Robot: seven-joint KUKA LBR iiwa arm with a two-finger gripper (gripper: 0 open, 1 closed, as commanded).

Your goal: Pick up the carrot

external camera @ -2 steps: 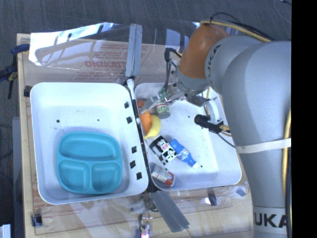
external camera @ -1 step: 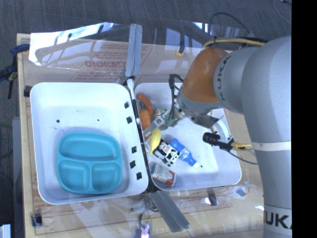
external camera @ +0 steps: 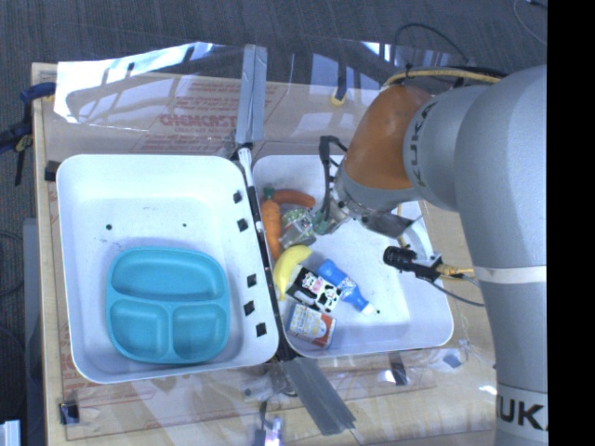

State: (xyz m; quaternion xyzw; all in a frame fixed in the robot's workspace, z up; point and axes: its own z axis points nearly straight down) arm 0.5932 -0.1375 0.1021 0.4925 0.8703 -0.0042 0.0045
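- Claw [external camera: 321, 219]: hangs low over the right bin [external camera: 423, 328], under the orange band [external camera: 383, 151] of the arm [external camera: 483, 165]. Its tip sits close to the carrot's upper end, just beside a crumpled shiny wrapper [external camera: 297, 221]. Whether it is wide or narrow I cannot tell from here; the wrist hides it. Nothing can be seen held in it.
- Carrot [external camera: 271, 226]: lies lengthwise along the left wall of the right bin, close against the divider. A second orange-red piece [external camera: 293, 197] lies just above it, near the bin's top-left corner.
- Neighbours: a banana [external camera: 290, 266] lies just below the carrot, apparently touching its lower end. Below the banana sit a black-and-white carton [external camera: 316, 291] with a blue pack [external camera: 342, 284] beside it, then a small orange packet [external camera: 311, 323].
- Left bin [external camera: 84, 193]: holds a blue tray [external camera: 169, 303] with three compartments, well apart from the action.
- Worktop [external camera: 139, 110]: carries both bins side by side.
- Risk, wall: the carrot is pressed to the bin wall, so one side of the claw may strike the rim or find no room to slide in. The grip would then close on air.
- Risk, clutter: the wrapper and the orange-red piece lie very near the tip. The claw may catch one of them instead, or nudge the carrot aside.
- Risk, shape: a carrot is smooth and tapered. I judge that a pinch near its narrow end could let it slip out on lifting.
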